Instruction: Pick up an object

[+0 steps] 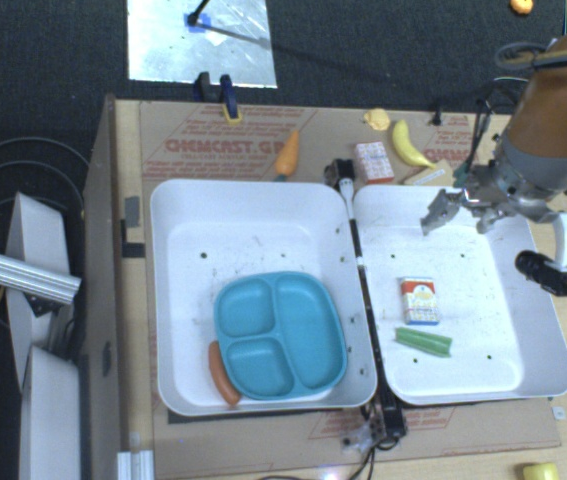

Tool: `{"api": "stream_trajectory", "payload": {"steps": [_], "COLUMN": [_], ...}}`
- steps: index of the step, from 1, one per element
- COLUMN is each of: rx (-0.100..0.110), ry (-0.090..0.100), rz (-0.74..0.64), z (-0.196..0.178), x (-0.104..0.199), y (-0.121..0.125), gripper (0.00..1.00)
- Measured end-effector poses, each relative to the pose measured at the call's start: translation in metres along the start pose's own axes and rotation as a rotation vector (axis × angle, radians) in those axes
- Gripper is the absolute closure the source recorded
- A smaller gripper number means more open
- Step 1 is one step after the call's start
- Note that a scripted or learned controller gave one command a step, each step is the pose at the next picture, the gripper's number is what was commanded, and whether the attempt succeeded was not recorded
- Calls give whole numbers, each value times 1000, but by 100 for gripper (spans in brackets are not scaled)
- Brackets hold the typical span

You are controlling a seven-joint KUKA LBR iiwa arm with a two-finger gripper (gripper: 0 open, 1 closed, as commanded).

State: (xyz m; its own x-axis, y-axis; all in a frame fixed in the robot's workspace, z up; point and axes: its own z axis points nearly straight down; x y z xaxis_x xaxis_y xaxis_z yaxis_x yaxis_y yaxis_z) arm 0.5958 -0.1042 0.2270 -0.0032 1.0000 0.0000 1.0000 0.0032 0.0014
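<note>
The gripper (463, 213) hangs with fingers spread and nothing between them over the right bin (523, 373), above a small carton (419, 300).

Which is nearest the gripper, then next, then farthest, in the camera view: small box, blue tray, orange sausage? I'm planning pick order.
From the gripper:
1. Small box, right bin, below it.
2. Blue tray, left bin.
3. Orange sausage, left bin, beside the tray's lower left edge.
</note>
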Motion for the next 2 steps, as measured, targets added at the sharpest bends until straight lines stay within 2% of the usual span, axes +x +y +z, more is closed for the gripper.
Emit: {"api": "stream_trajectory", "payload": {"steps": [1,2], "rx": [10,4], "ry": [2,1], "rz": [2,4], "z": [88,145], "x": [8,12], "y": [-40,-82], "gripper": [0,0]}}
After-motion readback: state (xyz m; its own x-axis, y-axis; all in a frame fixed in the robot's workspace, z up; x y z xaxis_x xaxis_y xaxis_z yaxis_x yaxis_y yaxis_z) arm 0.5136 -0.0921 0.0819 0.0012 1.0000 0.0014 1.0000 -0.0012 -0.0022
